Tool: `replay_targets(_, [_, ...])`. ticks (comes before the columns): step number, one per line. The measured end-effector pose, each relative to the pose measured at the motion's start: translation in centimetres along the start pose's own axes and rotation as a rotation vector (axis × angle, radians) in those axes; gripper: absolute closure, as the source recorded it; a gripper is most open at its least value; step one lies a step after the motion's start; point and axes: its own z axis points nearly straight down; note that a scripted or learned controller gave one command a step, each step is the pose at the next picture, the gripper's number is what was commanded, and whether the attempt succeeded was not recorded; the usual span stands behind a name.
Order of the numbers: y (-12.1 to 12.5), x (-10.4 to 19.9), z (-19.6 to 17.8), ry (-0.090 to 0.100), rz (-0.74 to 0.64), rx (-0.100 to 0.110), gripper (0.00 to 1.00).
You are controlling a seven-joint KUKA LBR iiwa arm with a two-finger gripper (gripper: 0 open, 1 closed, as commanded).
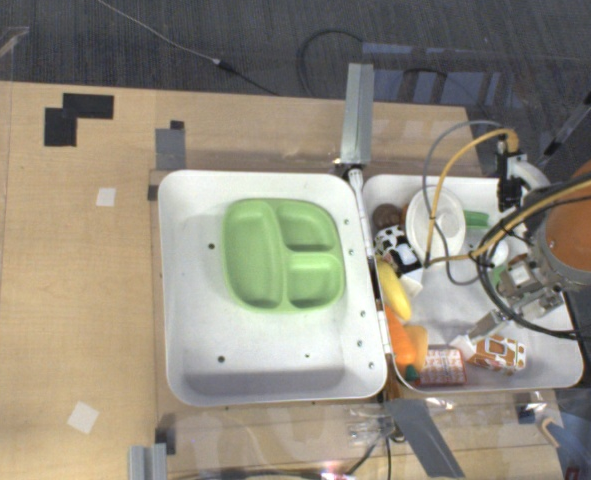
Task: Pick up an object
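A: We look down at a slant on a pale wooden counter (65,298) carrying two shallow white bins side by side. The left bin (190,358), in the middle of the frame, holds a green divided plate (280,253) with three compartments, lying flat.

B: And the right bin (565,368)?

A: It sits at the right of the frame, crowded. Along its left wall we make out a yellow banana-like piece (393,292), an orange piece (408,344) just below it, and above them a small black-and-white object (399,249) and a dark brown round thing (386,215) that is too small to name. A white round dish (445,222) sits near the top. Along the lower edge lie a flat reddish packet (441,366) and a small orange-and-white carton (501,352).

B: Where is the arm?

A: It enters from the right edge, cut off there; we see its orange band (580,236) and loops of yellow and black cable (445,183) crossing the dish. The gripper (505,313) hangs low over the lower right part of the bin, just above the carton.

B: Are the fingers (487,320) holding anything?

A: We cannot tell. The metal parts are tangled with cables and blurred, so how far they stand apart is unclear, and we see nothing plainly between them.
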Motion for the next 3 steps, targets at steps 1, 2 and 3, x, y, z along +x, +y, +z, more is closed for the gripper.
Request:
replay_targets(1, [-6.6,-1.6,5.1,0.000,-0.235,0.005,0.00])
replay_targets(2, [-0.8,-3.9,4.2,0.020,-0.172,0.046,0.00])
replay_targets(3, [-2.5,3.0,0.9,-0.001,-0.548,-0.002,0.00])
